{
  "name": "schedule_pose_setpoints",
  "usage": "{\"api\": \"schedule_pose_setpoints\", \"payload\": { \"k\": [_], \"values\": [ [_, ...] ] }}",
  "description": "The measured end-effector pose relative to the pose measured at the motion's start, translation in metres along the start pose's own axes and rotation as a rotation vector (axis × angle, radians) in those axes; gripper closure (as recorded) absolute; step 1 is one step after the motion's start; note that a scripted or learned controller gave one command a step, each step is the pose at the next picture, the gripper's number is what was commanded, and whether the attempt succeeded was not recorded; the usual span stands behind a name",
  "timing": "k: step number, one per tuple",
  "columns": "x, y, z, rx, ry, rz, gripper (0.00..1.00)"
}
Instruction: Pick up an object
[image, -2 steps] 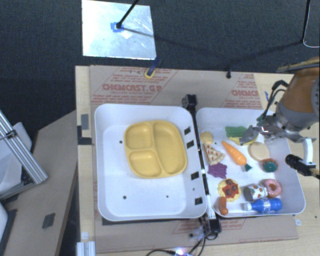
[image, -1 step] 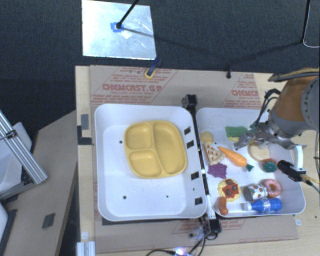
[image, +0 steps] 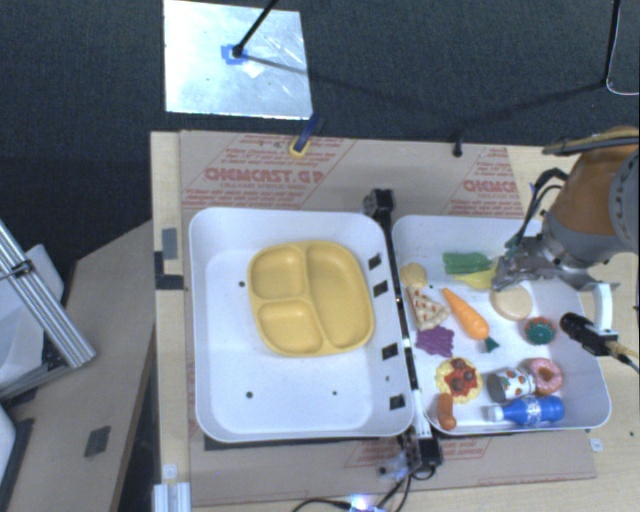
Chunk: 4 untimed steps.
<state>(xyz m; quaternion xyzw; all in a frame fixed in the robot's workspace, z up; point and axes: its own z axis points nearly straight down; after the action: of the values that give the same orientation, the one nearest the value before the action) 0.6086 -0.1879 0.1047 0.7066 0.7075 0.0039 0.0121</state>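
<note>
the claw (image: 515, 272) sits low over the far part of the right bin (image: 600, 400), above a pale round disc (image: 512, 303) and just right of a green piece (image: 466, 262). whether it is released or clenched cannot be told from this angle, and nothing is seen held in it.

the left bin (image: 215, 330) carries a yellow divided tray (image: 305, 298), set roughly central with its compartments bare; in my judgement it stands as a drop point, which would explain why the loose goods are kept apart from it. the right bin holds all the candidates for picking, scattered singly rather than stacked, so each can be approached from above. among them: an orange carrot (image: 466, 313) lying at a slant near the bin's middle, a pizza slice (image: 428, 308) to its left, a purple piece (image: 436, 341) nearer, a blue bottle (image: 525, 411) lying on its side along the near wall, a pink doughnut (image: 546, 375) just far of it, and a small teal item (image: 540, 329) right of the carrot.

the arm (image: 590, 205) enters from the right, its orange band above the wrist, the wrist turned downward so the tool points into the bin. judged from this pose, the step in hand is a descent on the pale disc or the green piece. the disc looks flat, so it may prove hard to catch.
</note>
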Motion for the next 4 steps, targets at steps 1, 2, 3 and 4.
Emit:
{"api": "schedule_pose_setpoints", "payload": {
  "k": [1, 2, 3, 4],
  "values": [
    [-0.001, 0.004, -0.044, 0.017, 0.01, -0.002, 1.0],
    [-0.003, 0.001, -0.107, 0.014, 0.009, -0.003, 1.0],
    [-0.003, 0.002, -0.121, 0.018, 0.01, -0.003, 1.0],
    [0.042, -0.003, -0.12, 0.021, 0.013, -0.007, 1.0]
  ]
}}
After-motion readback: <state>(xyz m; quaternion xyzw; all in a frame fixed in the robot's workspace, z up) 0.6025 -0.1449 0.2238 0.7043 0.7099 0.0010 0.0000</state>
